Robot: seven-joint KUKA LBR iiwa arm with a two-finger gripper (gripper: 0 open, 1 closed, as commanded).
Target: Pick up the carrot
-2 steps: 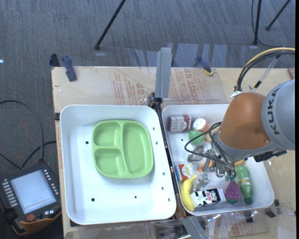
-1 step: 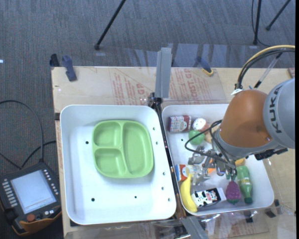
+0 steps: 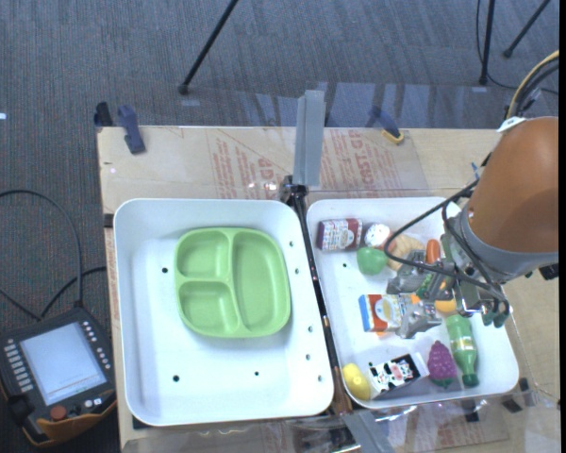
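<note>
Carrot (image 3: 433, 250) first: from the overhead camera we see a short orange stick lying in the right bin (image 3: 335, 262), toward two o'clock of that bin's middle, just beside a pale egg-like piece (image 3: 378, 234) at its ten o'clock and half tucked under the arm's cables; the gripper (image 3: 423, 302) hangs over the clutter at the bin's centre, at about six o'clock from the carrot and near it, and whether its fingers are spread or pressed together we cannot tell, for the wrist and wiring mask them.

To do this step well, we judge that we should shift toward twelve o'clock until the tool stands right above the carrot, turn the wrist so the grasp crosses its narrow width, and come straight down; the green pear-like fruit (image 3: 371, 260) at its eight o'clock and the pale bun-like piece (image 3: 407, 249) touching or nearly touching it leave little room, so a shallow, centred descent seems safest; a slanted approach could nudge neighbours or roll the carrot.

Counting in the same view: two white bins; one green three-compartment plate (image 3: 233, 281) in the left bin (image 3: 141, 253); one carrot; one dark red can (image 3: 339, 234); one green bottle (image 3: 462, 347); one purple grape bunch (image 3: 441, 362); one lemon (image 3: 357, 380); one black-and-white milk carton (image 3: 394, 373); one small boxed carton (image 3: 375, 311); one teach pendant (image 3: 52, 371) on the floor at eight o'clock.
</note>
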